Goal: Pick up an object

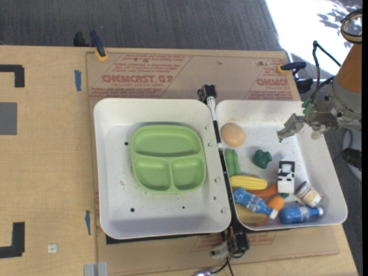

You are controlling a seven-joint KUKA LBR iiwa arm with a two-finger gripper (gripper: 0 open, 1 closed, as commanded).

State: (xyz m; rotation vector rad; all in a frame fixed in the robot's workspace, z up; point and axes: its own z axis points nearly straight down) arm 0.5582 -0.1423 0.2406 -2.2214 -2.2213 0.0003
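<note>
A: Where was the gripper (300,126) at this entry?

B: Over the upper right of the right bin (332,171), reaching in from the right edge. The arm (351,68) showed its orange band above the wrist. Nothing sat between the fingers (286,130).

A: Fingers released or clenched?

B: Could not tell; the tips were small and grey against the white bin wall, and the gap, if any, was not readable.

A: Contents of the right bin?

B: A tan egg-shaped object (232,134) near the upper left corner, well apart from the gripper. Below it a green vegetable (232,161) lay along the divider. A small dark green piece (262,158) sat near the middle. A yellow corn cob (248,183) lay just beside the green vegetable's lower end. A white and black carton (285,178) stood right of the corn. At the front, two blue bottles (253,203) (300,214) and an orange item (276,203) were crowded together, touching. A small jar (309,195) rested near the right wall.

A: Left bin?

B: The left bin (109,171) held a green divided plate (168,157), three compartments, roughly centred

A: Candidates for pick-up?

B: All lay in the right bin, none lifted
</note>
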